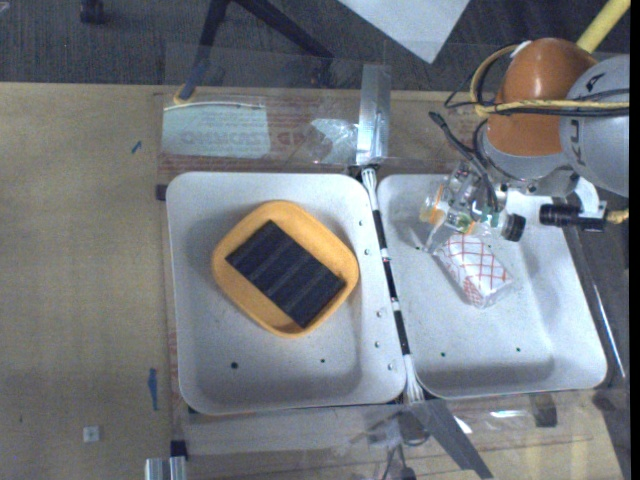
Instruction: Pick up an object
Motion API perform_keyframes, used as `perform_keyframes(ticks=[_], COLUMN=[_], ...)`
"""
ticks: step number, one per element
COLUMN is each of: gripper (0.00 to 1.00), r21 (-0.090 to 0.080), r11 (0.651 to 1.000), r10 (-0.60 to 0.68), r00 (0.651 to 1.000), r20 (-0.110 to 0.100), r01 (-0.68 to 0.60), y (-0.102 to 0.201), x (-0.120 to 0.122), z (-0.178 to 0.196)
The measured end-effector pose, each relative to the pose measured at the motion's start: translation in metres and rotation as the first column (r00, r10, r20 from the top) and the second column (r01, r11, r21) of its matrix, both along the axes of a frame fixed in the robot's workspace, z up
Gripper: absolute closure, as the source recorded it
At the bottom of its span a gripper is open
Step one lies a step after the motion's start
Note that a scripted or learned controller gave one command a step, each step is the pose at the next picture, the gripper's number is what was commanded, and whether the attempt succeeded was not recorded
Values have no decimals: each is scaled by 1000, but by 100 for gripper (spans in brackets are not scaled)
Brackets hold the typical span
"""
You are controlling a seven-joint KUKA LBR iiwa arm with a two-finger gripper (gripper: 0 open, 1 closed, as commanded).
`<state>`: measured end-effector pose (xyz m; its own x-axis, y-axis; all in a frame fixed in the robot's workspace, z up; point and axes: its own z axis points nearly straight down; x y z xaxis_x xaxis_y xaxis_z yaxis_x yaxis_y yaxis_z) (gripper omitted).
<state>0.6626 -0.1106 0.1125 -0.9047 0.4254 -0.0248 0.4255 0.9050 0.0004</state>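
A white packet with a red check pattern (478, 267) lies in the right bin (560, 358), toward its upper middle. My gripper (447, 230) hangs right over the packet's upper left end, reaching down from the grey arm with its orange band (535, 88) at the top right. The gripper's lower end meets or overlaps the packet's edge; I cannot tell if it has hold of it. In the left bin (200, 368) rests an orange-yellow rounded object with a dark ribbed panel on top (285, 267).
A metal divider (390, 298) runs between the two bins. Behind the bins lie a clear plastic bag with a label (215, 128) and a metal bracket (374, 118). An office chair base (200, 8) stands on the floor beyond the bench.
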Motion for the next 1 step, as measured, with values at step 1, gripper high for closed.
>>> perform_keyframes(ticks=[1], gripper=[0], r21=[19], r11=[979], r10=[-201], r00=[980], r20=[-6], r01=[201], y=[4], x=[2], z=[-2])
